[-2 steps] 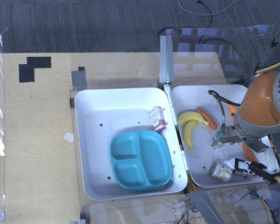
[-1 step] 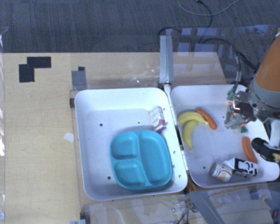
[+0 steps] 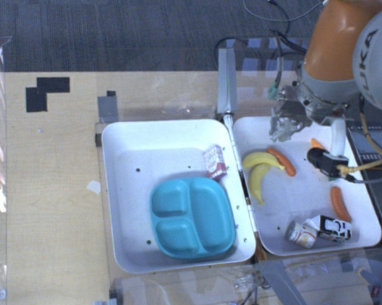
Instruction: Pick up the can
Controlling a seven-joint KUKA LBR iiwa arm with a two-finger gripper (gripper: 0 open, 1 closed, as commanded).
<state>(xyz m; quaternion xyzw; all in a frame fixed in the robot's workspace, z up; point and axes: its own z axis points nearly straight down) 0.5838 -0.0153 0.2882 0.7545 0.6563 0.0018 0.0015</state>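
1. Nearest the camera, the can (image 3: 304,232) lies on its side in the near part of the right bin (image 3: 370,234), a pale can with its open end turned to the left.
2. Just to its right, touching it or nearly so, lies a black-and-white carton (image 3: 334,228).
3. An orange sausage-shaped piece (image 3: 339,203) sits a little beyond the carton, near the bin's right wall.
4. Toward the left side of this bin lies a yellow banana (image 3: 259,170), with a second orange sausage-shaped piece (image 3: 281,161) touching its far end.
5. The gripper (image 3: 283,131) hangs over the far part of the right bin, well apart from the can; how wide its fingers stand cannot be told, and nothing shows between them.
6. The left bin (image 3: 122,185) holds a blue divided tray (image 3: 192,217) in its near half.
7. A small red-and-white packet (image 3: 215,162) rests against that bin's right wall, just beyond the tray.
8. Both bins stand side by side on the pale wooden table (image 3: 45,190).
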